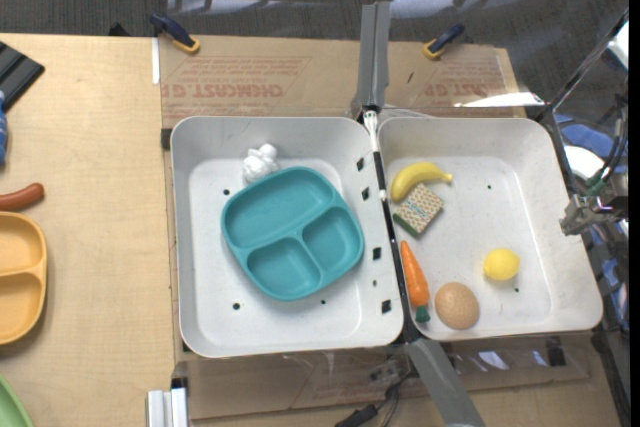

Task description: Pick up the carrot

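- Nearest the bench edge, at about 6 o'clock in the right bin (560, 215), sits the carrot (413, 277). It's orange with a green tip pointing at me, lying right along the bin's left wall, roughly lengthwise near-to-far.
- Just beside it at its 4 o'clock is a brown egg (456, 305), close enough to crowd one side. A lemon (501, 264) sits a bit further over, around 3 o'clock from the carrot.
- Going further back: a checkered sponge block (419, 210) just past the carrot's fat end at 12 o'clock, then a banana (416, 179) beyond that.
- Left bin (195, 245) has a teal divided plate (290, 235) and a small white thing at its 11 o'clock. Not my problem today.
- My gripper (588, 208) is off at the right bin's 3 o'clock rim, well apart from the carrot. Honestly can't tell how it's set from here, and nothing's visibly in it.
- So I'd say we're at the very start, approach not begun. Next move: swing across to 9 o'clock, come down over the carrot's middle, and close across its width. That wall and the egg are gonna make it tight.
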